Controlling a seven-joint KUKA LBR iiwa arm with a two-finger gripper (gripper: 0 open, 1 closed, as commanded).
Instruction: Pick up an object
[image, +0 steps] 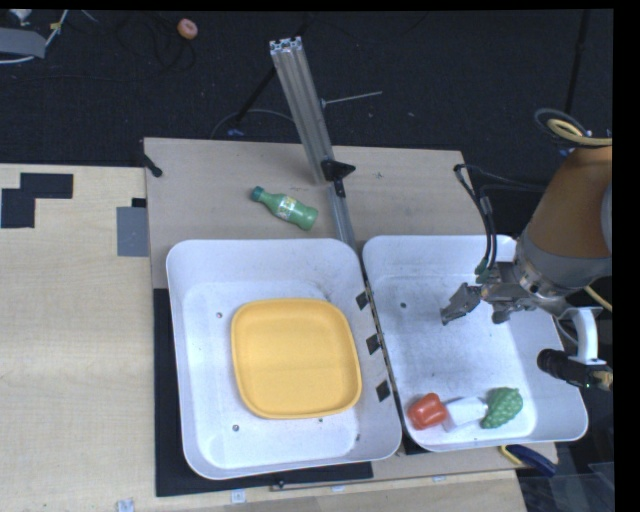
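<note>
Fingers (458, 305) spread apart over the right bin (400, 262), nothing between them, gripper (478, 306) hanging above bare white floor. Below the fingers and a little right, along the bin's near edge, lay a red pepper (428, 410), a small white piece (463, 412) touching it, then a green leafy vegetable (502, 407). Left of the fingers, in the left bin (190, 300), sat a yellow plate (296, 357). Up and far left of them, on the bench (400, 185), lay a green bottle (285, 208) on its side.
</note>
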